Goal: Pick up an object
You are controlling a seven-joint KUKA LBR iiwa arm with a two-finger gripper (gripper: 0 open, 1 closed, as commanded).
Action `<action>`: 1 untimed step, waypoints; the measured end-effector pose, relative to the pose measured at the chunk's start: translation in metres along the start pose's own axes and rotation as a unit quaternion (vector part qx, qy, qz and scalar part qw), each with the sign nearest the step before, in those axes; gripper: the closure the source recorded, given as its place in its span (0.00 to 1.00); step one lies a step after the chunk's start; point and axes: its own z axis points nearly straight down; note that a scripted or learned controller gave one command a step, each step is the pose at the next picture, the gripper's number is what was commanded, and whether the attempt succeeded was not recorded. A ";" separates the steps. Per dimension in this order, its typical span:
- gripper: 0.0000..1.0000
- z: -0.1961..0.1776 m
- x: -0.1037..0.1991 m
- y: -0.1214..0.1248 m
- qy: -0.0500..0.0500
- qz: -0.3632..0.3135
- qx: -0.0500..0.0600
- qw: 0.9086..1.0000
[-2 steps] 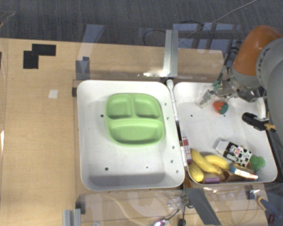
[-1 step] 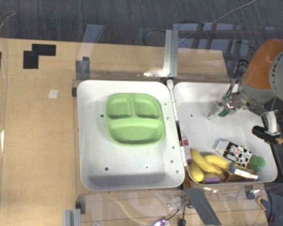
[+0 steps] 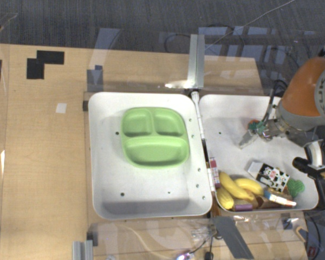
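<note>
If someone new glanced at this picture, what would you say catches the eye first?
The green divided plate in the middle of the left bin. Next, the yellow bananas among small clutter at the near edge of the right bin, and the arm's orange band above the pincer.

A single fixed camera looks down from above the surface at a slant, tilted so that dark floor fills the far strip of the frame. It stands far enough back to take in both white bins whole: the left bin sits near the middle of the picture and the right bin toward the right side. The arm enters from the right edge, partly cut off by it.
</note>
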 end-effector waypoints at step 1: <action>0.00 0.002 -0.037 0.074 0.001 0.008 0.003 1.000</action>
